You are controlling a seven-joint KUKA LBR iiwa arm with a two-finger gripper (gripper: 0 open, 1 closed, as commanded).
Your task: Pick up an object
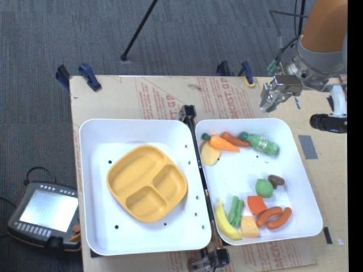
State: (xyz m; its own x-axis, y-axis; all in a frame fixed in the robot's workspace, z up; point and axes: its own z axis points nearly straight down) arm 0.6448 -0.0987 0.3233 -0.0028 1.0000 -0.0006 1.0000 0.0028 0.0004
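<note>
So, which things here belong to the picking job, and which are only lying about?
For the job:
gripper, above the right bin's far edge
right bin with toy food: carrot, green bottle, banana, sausages, green ball

Lying about:
yellow divided plate in the left bin
handheld screen on the floor
blue clamps

Grey arm point(320, 33) w/ orange band at upper right, gripper point(271, 102) pointing down, nothing between fingers

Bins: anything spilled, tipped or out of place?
Nothing stands out. The yellow tray lies flat in the left bin. The toy food, including the green bottle, carrot and banana, is all inside the right bin. The gripper hangs above the bench behind that bin.
</note>
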